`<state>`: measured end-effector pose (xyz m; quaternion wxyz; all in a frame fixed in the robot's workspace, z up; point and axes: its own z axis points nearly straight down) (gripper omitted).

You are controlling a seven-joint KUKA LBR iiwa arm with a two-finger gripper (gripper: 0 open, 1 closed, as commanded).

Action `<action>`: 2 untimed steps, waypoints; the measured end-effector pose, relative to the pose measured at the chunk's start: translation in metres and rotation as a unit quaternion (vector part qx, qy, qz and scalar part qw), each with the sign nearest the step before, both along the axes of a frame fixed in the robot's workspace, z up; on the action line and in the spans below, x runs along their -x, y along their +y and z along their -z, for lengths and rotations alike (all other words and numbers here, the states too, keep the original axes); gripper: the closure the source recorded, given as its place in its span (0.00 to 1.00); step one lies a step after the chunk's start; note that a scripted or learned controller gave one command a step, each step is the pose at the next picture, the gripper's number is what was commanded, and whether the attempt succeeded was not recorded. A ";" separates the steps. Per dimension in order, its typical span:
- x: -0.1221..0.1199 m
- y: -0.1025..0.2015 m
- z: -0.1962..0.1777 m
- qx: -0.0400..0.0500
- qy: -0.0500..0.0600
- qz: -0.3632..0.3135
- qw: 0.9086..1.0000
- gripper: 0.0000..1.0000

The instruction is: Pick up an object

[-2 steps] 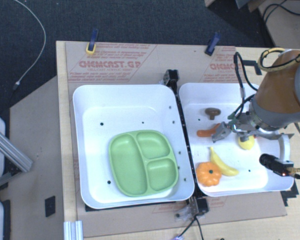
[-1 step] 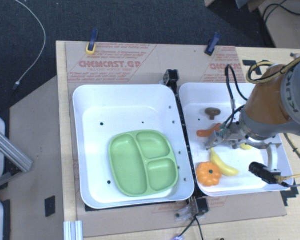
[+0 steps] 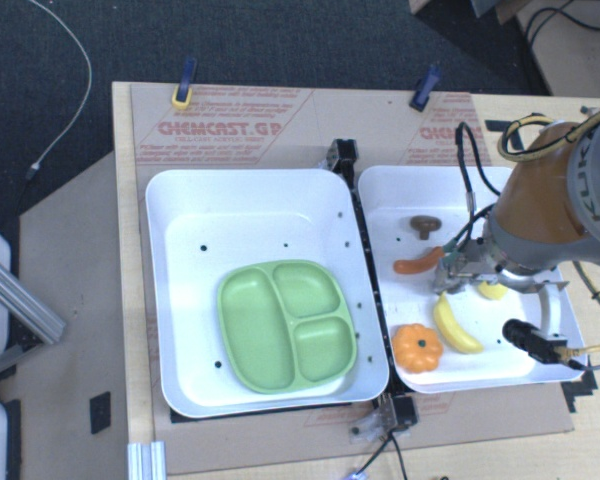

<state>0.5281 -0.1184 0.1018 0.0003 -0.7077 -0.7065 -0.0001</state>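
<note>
Two bins, and yours is the right bin (image 3: 380,193): gripper (image 3: 458,271) hangs mid-bin, can't tell its grip. Banana (image 3: 455,325) just below it, pumpkin (image 3: 418,347) hugs the front edge, sausage (image 3: 418,264) left, plenty of room up top.

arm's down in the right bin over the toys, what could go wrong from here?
1. The gripper sits among close-packed items: banana, orange sausage-like toy, a small yellow piece. It may nudge one aside or catch two at once.
2. The pumpkin lies near the right bin's front rim, so a push could tip it out.
3. The wrist hides the grasp point, so a miss would be hard to spot.
</note>
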 end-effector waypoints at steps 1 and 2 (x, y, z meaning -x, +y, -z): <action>0.002 0.003 -0.062 0.001 -0.002 -0.001 1.000 1.00; 0.002 0.007 -0.126 0.001 -0.004 -0.002 1.000 1.00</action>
